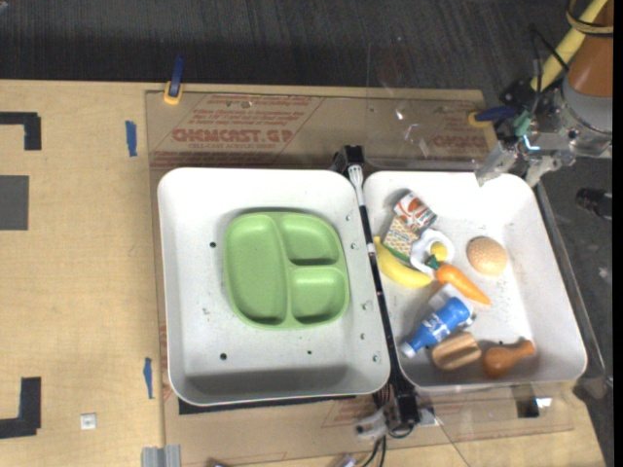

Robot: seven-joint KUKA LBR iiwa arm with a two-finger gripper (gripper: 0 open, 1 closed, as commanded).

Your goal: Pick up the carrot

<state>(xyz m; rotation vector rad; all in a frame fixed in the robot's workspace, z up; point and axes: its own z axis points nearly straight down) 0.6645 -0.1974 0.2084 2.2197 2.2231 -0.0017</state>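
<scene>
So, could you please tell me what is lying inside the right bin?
In the right bin: carrot, banana, bread roll, blue bottle, snack packet, hot dog, brown pear-shaped item. Anything beneath them is hidden.

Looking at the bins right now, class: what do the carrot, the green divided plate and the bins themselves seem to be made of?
Carrot: probably moulded plastic toy food; its orange is uniform and smooth, with a slight sheen.
Green divided plate: likely matte plastic; even pale green, with soft rounded compartment edges.
Bins: seemingly thin formed white plastic; rounded corners, a shallow lip and a dull finish. None of this is certain from looks alone.
</scene>
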